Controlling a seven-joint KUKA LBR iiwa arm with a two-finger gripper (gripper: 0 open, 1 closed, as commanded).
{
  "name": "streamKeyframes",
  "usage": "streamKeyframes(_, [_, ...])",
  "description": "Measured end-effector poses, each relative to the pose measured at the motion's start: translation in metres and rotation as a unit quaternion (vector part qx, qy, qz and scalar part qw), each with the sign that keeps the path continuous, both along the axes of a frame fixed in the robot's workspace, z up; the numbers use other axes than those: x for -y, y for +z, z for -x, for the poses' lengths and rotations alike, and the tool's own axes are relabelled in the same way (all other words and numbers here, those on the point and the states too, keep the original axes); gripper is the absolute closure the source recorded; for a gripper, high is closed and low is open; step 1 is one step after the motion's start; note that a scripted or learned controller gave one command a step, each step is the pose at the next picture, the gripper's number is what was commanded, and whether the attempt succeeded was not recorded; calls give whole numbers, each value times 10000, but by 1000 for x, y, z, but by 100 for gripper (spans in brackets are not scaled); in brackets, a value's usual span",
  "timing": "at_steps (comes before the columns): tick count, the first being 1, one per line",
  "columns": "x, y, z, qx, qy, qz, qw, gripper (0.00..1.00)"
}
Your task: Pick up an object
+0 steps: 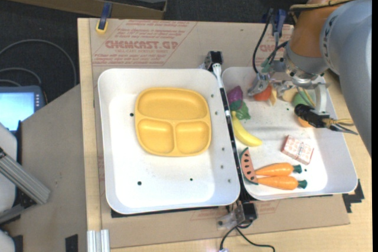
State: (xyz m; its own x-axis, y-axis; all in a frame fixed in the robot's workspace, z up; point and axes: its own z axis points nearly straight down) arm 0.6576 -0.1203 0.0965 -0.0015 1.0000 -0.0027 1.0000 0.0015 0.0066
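Reading "CHEMCAST GP" (red print), the board lies behind the bins; fingers' state unclear

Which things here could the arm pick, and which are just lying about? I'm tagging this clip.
Job: gripper; right bin items: banana, two carrots, pink block, purple piece.
Lying about: yellow divided tray, left bin, cables.
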Motion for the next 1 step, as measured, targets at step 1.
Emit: streamKeyframes(1, [-65,95,34,4,25,-25,10000,100])
